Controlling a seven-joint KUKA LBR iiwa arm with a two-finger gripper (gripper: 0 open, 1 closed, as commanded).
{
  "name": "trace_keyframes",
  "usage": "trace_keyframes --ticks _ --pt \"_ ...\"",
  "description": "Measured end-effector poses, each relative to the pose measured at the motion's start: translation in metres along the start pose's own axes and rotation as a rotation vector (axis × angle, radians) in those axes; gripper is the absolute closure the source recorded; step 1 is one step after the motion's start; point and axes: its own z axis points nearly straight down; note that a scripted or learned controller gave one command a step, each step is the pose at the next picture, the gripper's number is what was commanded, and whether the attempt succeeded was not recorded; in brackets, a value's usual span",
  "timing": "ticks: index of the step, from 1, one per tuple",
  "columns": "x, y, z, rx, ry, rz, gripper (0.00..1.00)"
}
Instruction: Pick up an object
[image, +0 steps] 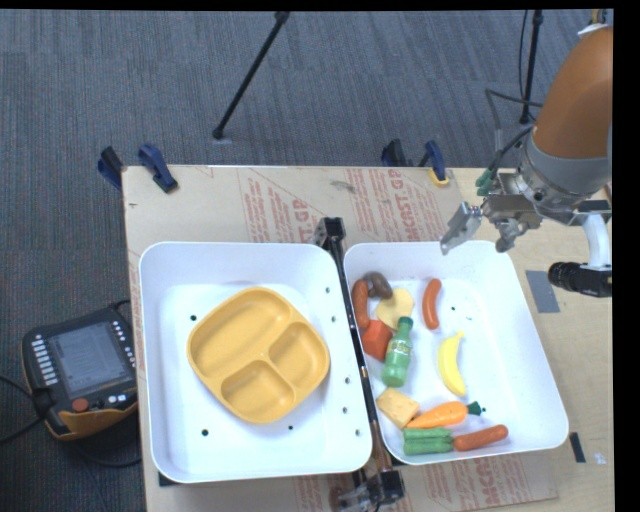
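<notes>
Room: grey carpet, tripod legs at the back, teach pendant (80, 372) on the floor left of the counter (240, 205).
Counter: cardboard-topped, two white bins side by side, clamps along the far edge.
Left bin (165, 270): one yellow divided plate (258, 352), nothing else.
Right bin (520, 330): toy food pile; banana (453, 364), sausage (431, 303), green bottle (398, 353), carrot (440, 414), cheese wedge (397, 407), a few more packed along the left wall.
Tool (480, 228): above the right bin's far rim, two fingers spread apart, nothing between them.
Handling: looks like hollow plastic; light, stiff, smooth skin, likely to slip or skate if pinched off-centre.
Best pick: banana or sausage, each lying apart from its neighbours with room for fingers on both sides.
Grip point: across the narrow width at mid-length.
Avoid: left-wall cluster, pieces touching, fingers would likely foul.
</notes>
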Motion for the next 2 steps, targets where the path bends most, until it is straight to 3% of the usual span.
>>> trace_keyframes --ticks 1,2 --pt "-0.024 -0.007 0.116 0.005 0.001 0.002 0.00" --pt "-0.049 -0.004 0.199 0.005 0.002 0.003 0.00"
